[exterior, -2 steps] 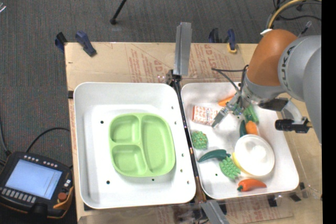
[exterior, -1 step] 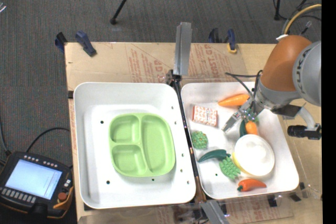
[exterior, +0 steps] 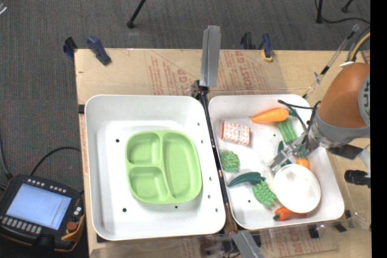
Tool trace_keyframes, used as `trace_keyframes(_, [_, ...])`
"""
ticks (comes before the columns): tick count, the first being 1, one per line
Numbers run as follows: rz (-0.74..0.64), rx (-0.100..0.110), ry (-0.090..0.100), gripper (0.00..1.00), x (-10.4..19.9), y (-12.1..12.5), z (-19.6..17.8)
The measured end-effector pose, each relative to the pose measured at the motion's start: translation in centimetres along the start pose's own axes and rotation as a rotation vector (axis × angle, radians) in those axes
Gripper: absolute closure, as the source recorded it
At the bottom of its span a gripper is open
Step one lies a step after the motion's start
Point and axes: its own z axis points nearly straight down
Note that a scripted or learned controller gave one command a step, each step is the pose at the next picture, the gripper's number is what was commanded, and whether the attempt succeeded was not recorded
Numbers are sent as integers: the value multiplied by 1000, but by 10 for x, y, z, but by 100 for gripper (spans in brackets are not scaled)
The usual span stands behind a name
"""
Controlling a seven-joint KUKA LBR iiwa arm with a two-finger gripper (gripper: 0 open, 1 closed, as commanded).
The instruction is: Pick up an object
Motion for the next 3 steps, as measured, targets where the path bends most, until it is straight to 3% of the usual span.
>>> trace_keyframes(1, [63, -2, -3, 0, -20, 42, -1])
trace_keyframes(2, [222, -2, -2, 0, 2, 97, -1])
trace_keyframes(3, [299, 0, 0, 0, 59, 127, 0])
